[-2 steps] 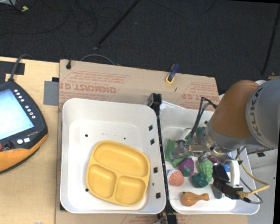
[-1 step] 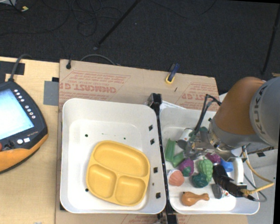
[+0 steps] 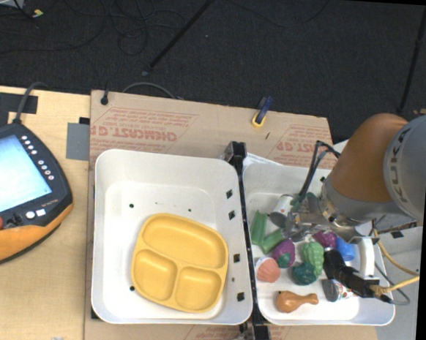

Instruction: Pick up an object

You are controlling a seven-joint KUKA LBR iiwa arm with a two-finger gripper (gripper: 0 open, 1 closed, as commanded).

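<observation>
The right bin (image 3: 378, 316) holds a cluster of small toys. Among them are a green block (image 3: 259, 224), a purple piece (image 3: 285, 250), a bumpy green piece (image 3: 312, 252), a teal lump (image 3: 304, 274), a pink piece (image 3: 267, 270), a blue piece (image 3: 345, 251) and a brown gourd shape (image 3: 294, 301). My gripper (image 3: 295, 222) hangs low over the far side of this cluster, just above the purple and green pieces. Nothing can be seen between its tips.
The left bin (image 3: 115, 195) holds a yellow divided tray (image 3: 180, 262). A black divider (image 3: 241, 226) runs between the two bins. A tablet with an orange case (image 3: 17, 187) lies on the bench at far left. The arm's grey and orange body (image 3: 378, 167) looms over the right bin's far right.
</observation>
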